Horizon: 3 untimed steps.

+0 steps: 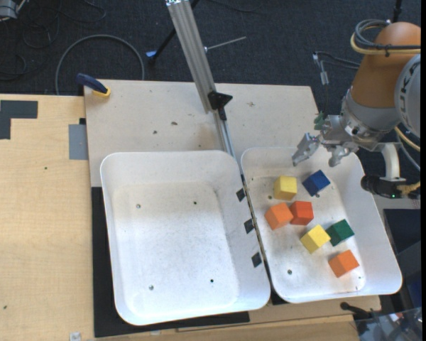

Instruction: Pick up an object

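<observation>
Pale surface (163, 119) bears two white bins; the arm (383, 77) reaches in from the right, its tool (319, 151) spread apart, gripping nothing, above the right bin's (383, 275) far edge near the blue cube (316, 182).

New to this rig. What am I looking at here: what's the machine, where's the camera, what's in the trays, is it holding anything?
It's one robot arm, grey with an orange band, reaching in from the right. Its two-finger gripper hangs open over the top edge of the right bin, with nothing between its fingers. The single camera is fixed above the bench and looks down at a slant on two shallow white bins set side by side. The right bin holds seven small blocks: two yellow, a blue one, two orange, a red one touching the orange beside it, and a green one. The left bin is beside it. The job is to pick up one object.
</observation>
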{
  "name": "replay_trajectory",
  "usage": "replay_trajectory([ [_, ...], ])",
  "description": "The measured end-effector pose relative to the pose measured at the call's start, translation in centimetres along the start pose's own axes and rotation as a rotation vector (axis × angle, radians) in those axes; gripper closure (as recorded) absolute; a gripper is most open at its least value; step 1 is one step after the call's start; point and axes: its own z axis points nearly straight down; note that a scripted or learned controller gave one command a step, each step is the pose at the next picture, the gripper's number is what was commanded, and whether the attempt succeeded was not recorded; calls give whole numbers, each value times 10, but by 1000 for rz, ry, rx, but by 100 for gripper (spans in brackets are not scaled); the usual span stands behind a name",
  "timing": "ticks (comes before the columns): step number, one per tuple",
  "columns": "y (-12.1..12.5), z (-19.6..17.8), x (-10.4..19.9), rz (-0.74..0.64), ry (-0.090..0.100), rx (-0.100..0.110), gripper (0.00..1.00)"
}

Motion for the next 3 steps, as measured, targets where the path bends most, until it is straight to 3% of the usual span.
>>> replay_trajectory([
  [1, -6, 120, 33, 5, -1, -4, 0],
  [2, -7, 110, 31, 11, 1, -2, 100],
  [3, -17, 15, 111, 0, 3, -9, 100],
])
